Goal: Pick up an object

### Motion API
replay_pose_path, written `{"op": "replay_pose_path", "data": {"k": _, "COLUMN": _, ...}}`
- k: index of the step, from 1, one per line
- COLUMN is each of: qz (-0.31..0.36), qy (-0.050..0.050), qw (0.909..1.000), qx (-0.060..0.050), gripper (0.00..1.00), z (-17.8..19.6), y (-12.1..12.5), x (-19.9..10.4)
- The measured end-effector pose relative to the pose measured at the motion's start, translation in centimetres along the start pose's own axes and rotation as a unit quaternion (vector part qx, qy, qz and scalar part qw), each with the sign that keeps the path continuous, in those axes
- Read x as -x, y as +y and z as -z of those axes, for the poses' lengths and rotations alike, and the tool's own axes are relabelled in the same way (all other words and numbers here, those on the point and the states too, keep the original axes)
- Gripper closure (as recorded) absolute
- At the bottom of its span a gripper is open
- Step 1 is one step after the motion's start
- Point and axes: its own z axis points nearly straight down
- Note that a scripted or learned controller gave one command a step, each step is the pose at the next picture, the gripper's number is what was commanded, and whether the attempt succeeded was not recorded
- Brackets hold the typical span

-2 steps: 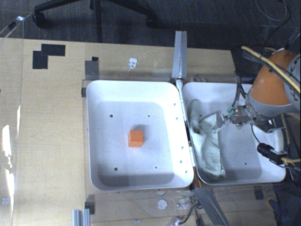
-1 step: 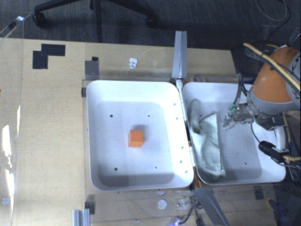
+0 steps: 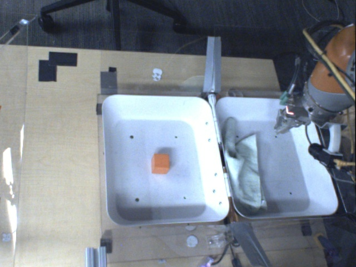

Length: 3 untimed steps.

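Though its state cannot be told, two-finger gripper [image 3: 282, 124] hovers; small orange foam-like cube [image 3: 161, 163], probably light, suits opposite-face grasp.

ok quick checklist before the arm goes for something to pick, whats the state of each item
1. Target in view: orange cube lies alone near the middle of the left bin: ok.
2. Second candidate: crumpled grey cloth lies along the left side of the right bin: ok.
3. Gripper over a target: it sits above the right bin's upper part, beside the cloth, far from the cube: not ok.
4. Finger opening: cannot tell.
5. Anything held: nothing seen at the gripper, but too small to settle: cannot tell.
6. Cube free of the bin walls: ok.
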Motion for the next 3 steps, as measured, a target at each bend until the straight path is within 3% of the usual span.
{"op": "replay_pose_path", "data": {"k": 1, "qz": -0.004, "qy": 0.0, "qw": 1.0, "qx": -0.001, "gripper": 1.0, "z": -3.2, "y": 7.8, "x": 2.2}}
{"op": "replay_pose_path", "data": {"k": 2, "qz": -0.017, "qy": -0.001, "qw": 0.9999, "qx": 0.0, "gripper": 1.0, "z": -2.0, "y": 6.9, "x": 4.0}}
{"op": "replay_pose_path", "data": {"k": 3, "qz": -0.029, "qy": -0.001, "qw": 0.9996, "qx": 0.0, "gripper": 1.0, "z": -2.3, "y": 6.8, "x": 3.6}}
